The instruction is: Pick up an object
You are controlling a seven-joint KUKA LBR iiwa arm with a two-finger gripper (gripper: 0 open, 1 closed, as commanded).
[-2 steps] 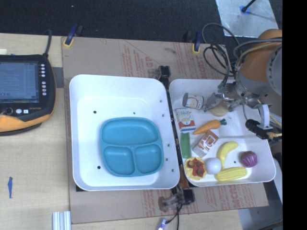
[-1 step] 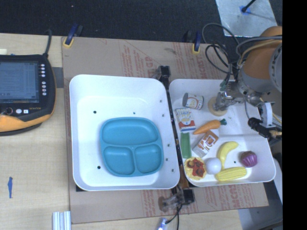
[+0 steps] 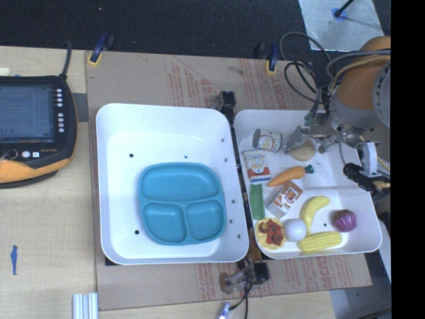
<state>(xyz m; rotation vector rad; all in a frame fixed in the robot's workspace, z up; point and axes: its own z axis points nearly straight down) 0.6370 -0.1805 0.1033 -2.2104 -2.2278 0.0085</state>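
Worktop (image 3: 40,244): carries two white bins side by side.
Left bin (image 3: 119,131): holds a blue divided tray (image 3: 181,202).
Right bin (image 3: 362,244): holds toy food, including a carrot (image 3: 289,175), a banana (image 3: 314,210) and corn (image 3: 320,242).
Arm (image 3: 362,85): over the right bin's far corner.
Claw (image 3: 311,137): just above a pale round item (image 3: 302,153); how far it is parted, I cannot tell.

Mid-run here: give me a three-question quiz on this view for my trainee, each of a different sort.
1. True or false: the blue divided tray lies in the right bin.
2. Which lies nearest the gripper? A carrot B banana C corn cob
3. Fill in: the purple item lies to the camera's ___ of the banana.

Key: 1 false (left bin); 2 A; 3 right.
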